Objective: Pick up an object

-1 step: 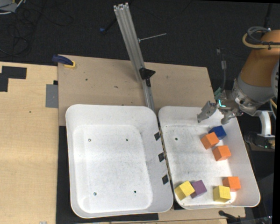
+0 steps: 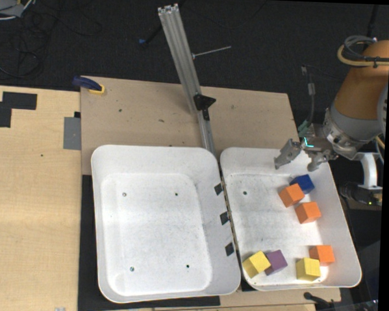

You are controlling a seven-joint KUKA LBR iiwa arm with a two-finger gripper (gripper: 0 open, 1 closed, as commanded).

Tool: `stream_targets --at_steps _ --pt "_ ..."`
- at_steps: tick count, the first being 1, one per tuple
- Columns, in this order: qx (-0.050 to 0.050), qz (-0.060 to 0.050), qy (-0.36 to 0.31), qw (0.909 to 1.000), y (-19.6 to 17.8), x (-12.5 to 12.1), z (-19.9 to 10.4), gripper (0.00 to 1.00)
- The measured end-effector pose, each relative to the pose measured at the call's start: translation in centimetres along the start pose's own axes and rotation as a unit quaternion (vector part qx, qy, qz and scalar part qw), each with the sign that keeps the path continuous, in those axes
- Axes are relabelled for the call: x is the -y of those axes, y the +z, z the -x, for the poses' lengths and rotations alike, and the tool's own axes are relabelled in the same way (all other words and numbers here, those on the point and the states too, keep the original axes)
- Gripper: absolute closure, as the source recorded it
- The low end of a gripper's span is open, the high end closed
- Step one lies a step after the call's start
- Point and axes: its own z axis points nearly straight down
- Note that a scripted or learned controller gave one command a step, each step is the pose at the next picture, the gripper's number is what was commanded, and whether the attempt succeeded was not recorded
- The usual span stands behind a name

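Tabletop (image 2: 151, 117), right bin (image 2: 258, 181): my tool (image 2: 302, 156) hovers open at the far rim, gripping nothing.
Blue block (image 2: 303, 183) lies just below-right of it, touching an orange block (image 2: 290, 195).

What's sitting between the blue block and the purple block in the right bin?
In the camera view, two orange blocks lie just below the blue block; from there to the purple block the bin floor is bare.

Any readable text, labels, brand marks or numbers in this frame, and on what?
None can be read. The blocks in the right bin have plain faces, both bins are unmarked, and the arm above the gripper shows no legible marking. The black shapes on the bench are plain patches, not letters.
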Motion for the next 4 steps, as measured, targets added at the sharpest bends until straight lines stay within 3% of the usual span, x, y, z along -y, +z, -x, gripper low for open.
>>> stream_targets --at_steps 2,3,4 --pt "-0.001 -0.003 0.0 1.0 11.4 -1.6 0.3 0.0" --pt "0.0 0.0 0.0 1.0 14.2 -1.6 0.1 0.0" --pt "0.0 0.0 0.0 1.0 13.1 -1.6 0.2 1.0"
